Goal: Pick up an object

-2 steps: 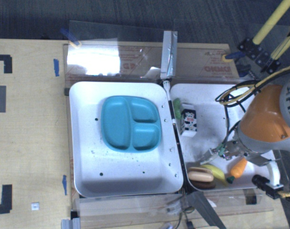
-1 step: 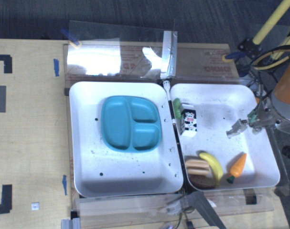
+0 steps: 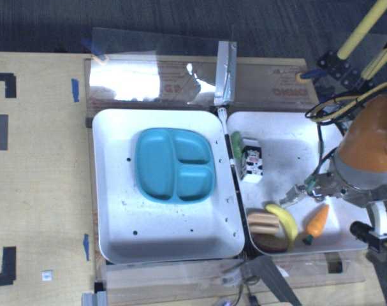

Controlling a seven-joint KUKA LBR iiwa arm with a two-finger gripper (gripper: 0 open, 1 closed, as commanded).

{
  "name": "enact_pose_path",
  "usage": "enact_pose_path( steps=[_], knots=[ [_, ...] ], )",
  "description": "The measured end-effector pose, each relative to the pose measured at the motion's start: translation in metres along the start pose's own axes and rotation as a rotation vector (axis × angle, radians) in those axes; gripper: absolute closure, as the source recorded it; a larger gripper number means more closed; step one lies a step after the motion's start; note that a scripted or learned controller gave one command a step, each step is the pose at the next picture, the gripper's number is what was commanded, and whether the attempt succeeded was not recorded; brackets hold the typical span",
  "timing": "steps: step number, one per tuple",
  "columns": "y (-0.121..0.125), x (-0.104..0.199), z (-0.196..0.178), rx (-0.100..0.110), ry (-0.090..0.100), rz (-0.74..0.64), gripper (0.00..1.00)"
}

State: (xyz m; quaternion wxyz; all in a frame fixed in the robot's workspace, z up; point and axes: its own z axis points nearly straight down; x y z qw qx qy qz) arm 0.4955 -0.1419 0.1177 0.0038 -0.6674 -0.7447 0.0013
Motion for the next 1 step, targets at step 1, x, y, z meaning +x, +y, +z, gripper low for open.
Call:
enact_pose_path(
  steps=[1],
  knots=[
    [0.0061,0.0433,0.0310,-0.011,-0.008,-0.130,0.00]
  ],
)
